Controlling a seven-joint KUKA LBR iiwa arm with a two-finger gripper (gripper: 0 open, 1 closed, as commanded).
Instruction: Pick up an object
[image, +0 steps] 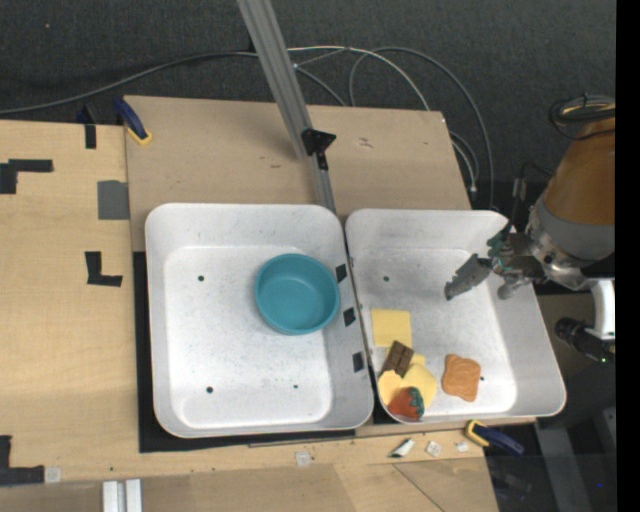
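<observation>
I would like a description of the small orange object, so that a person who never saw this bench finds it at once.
Start at the right bin of the two white bins. Look in its near corner, where several small items lie in a group. The orange object is the rightmost one, lying apart from the yellow pieces and the dark brown block, and it has a lumpy, rounded outline.

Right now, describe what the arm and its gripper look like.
The arm enters from the view's right: a rounded grey body with a broad orange band above the wrist. The wrist area is a cluster of grey and dark metal parts with a few greenish bits. The gripper ends in slim dark grey fingers tapering to a point over the right bin.
</observation>
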